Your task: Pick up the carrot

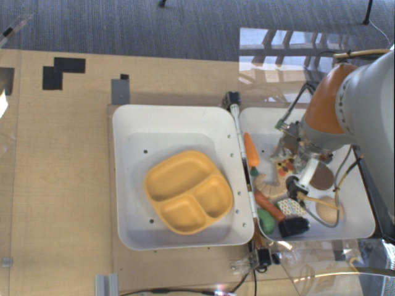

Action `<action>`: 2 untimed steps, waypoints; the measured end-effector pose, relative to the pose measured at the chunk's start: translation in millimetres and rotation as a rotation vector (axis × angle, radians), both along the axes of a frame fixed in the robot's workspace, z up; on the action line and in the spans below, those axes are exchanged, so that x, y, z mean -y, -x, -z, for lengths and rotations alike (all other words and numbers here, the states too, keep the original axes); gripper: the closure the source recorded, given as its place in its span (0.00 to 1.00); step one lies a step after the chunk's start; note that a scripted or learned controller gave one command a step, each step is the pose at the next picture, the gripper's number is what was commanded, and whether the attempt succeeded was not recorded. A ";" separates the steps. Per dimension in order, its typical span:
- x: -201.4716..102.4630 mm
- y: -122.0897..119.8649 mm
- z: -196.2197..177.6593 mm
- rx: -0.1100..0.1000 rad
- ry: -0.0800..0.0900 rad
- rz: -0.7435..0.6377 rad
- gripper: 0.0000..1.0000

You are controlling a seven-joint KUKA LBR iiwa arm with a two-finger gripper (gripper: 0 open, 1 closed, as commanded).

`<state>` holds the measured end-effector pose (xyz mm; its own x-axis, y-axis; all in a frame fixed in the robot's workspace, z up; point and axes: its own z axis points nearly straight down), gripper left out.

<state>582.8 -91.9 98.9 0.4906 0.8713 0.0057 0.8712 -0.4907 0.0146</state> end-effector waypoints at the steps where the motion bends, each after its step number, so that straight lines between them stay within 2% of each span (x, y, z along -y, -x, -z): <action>1: -1.1 -2.2 -9.1 0.003 0.000 -0.004 1.00; 2: -1.8 -4.5 -18.5 0.005 -0.001 -0.007 1.00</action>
